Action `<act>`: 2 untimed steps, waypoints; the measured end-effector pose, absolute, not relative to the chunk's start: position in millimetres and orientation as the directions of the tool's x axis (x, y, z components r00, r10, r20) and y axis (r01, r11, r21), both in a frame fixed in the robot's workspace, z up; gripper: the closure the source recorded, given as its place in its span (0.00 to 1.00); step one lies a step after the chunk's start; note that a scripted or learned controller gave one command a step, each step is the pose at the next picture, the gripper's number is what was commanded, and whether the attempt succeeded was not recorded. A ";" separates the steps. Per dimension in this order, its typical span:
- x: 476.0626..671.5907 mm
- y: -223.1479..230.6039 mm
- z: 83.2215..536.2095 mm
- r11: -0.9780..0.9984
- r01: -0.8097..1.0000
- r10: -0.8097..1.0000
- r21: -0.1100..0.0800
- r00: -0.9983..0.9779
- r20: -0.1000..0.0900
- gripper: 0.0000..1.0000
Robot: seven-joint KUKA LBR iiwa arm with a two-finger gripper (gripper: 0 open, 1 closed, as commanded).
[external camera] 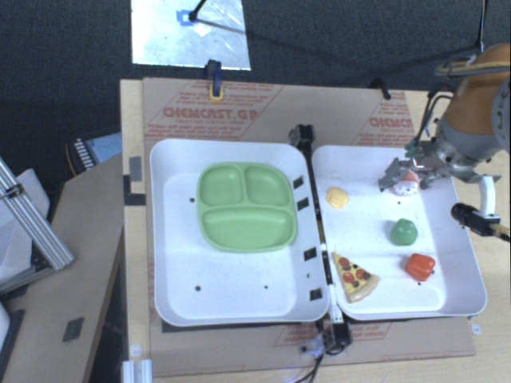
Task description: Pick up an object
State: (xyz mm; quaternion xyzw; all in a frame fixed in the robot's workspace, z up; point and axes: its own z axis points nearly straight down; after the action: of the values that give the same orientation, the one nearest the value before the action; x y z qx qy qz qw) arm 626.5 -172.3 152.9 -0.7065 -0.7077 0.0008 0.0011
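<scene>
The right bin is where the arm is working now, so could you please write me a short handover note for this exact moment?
End effector: low over the right bin, at its far side, right by a small white and red item; grip state unclear.
Right bin contents: yellow piece, green round piece, red piece, pizza slice.
Left bin: green divided plate.
Done: nothing visibly lifted.
Left: secure a grasp and lift one object.
</scene>
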 end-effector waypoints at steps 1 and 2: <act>624.1 -179.1 108.8 0.001 1.000 1.000 0.000 -0.001 -0.001 0.00; 625.7 -179.3 122.3 0.002 1.000 1.000 0.005 -0.002 -0.002 1.00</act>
State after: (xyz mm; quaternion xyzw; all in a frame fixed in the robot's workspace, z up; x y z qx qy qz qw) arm 625.7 -179.3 122.3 -0.7063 -0.7079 -0.0012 -0.0027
